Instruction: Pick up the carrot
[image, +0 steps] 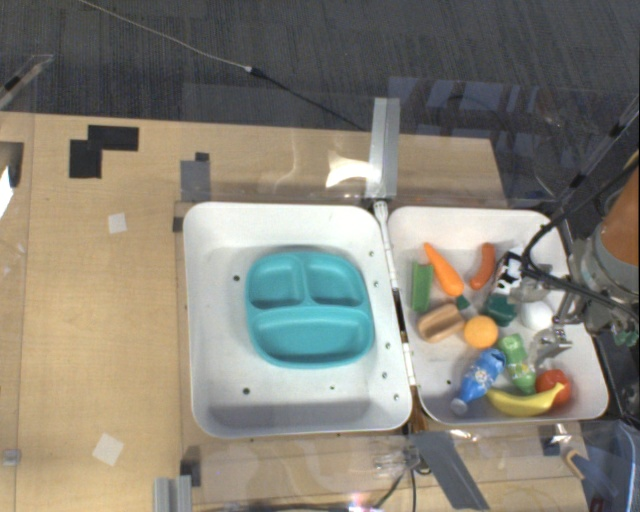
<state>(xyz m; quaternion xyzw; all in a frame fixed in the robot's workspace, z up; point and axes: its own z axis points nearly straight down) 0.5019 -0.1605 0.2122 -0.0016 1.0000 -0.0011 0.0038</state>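
The carrot (443, 267) is orange with a green stub at its lower end. It lies slantwise in the upper left part of the right bin (402, 262), between a green vegetable (421, 286) and a red sausage-shaped piece (485, 264). The gripper (553, 340) hangs over the right side of that bin, well to the right of the carrot and lower in the view, above a white egg-like piece (537, 316). Nothing shows in its grasp. The arm's orange band (620, 225) is at the right edge.
Toy food crowds the right bin: a bun (440, 322), an orange (481, 332), a blue bottle (478, 378), a green bottle (515, 358), a banana (522, 402), a red fruit (556, 384). The left bin (215, 300) holds a teal divided plate (308, 305).
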